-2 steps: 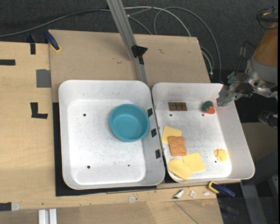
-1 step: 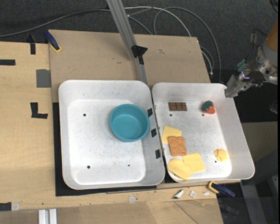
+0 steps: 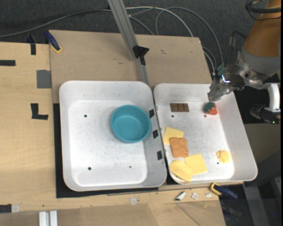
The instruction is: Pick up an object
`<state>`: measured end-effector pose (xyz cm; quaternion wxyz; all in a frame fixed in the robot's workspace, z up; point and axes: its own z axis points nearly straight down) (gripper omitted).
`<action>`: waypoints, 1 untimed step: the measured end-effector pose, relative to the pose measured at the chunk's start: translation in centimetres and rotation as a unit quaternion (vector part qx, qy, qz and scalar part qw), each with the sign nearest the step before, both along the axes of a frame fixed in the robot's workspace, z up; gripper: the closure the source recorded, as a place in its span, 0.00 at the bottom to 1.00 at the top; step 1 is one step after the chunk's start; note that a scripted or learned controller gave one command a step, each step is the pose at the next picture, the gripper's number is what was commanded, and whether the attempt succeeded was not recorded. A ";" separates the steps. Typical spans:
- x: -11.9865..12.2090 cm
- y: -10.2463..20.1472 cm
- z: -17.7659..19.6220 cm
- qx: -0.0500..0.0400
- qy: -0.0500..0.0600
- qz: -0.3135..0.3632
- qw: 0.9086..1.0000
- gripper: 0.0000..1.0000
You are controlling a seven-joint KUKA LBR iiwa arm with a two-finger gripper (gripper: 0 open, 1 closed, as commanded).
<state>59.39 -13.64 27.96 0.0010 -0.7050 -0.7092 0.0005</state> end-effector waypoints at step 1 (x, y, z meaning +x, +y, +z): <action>0.2 5.5 0.1 0.000 -0.001 0.000 1.000 1.00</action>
